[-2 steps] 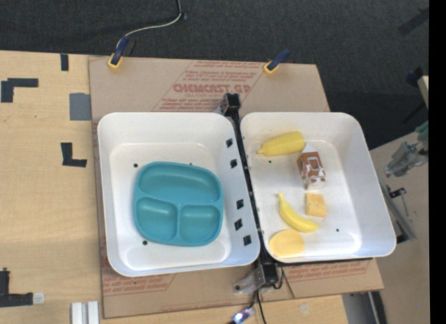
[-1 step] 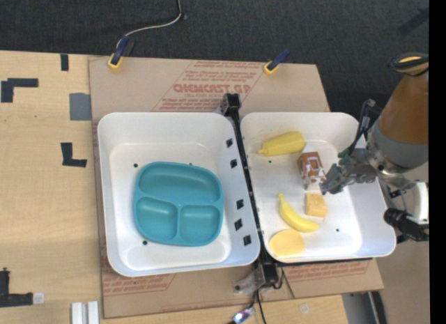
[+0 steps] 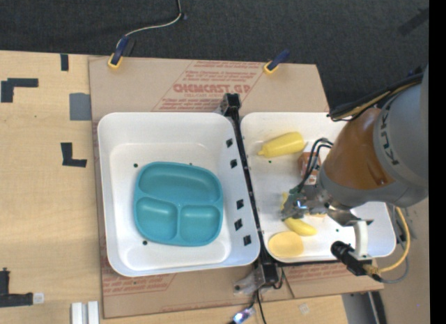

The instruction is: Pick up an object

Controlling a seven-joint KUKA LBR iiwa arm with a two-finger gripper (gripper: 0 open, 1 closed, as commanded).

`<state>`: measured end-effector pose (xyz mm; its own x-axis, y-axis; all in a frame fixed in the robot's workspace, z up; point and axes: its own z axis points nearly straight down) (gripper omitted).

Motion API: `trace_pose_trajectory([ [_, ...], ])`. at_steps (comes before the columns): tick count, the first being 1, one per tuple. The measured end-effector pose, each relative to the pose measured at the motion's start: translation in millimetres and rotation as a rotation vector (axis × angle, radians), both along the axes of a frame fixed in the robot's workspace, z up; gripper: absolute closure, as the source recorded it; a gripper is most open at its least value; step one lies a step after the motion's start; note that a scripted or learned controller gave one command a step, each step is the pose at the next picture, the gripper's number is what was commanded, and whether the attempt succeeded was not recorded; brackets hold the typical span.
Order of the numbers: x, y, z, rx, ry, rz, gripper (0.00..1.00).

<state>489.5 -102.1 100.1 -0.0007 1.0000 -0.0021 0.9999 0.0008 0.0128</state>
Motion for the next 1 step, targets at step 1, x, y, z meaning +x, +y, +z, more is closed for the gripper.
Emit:
trace_pose_trajectory([
  [1,42.8,5.7,53.5,0.001,0.009,0.002,1.0],
])
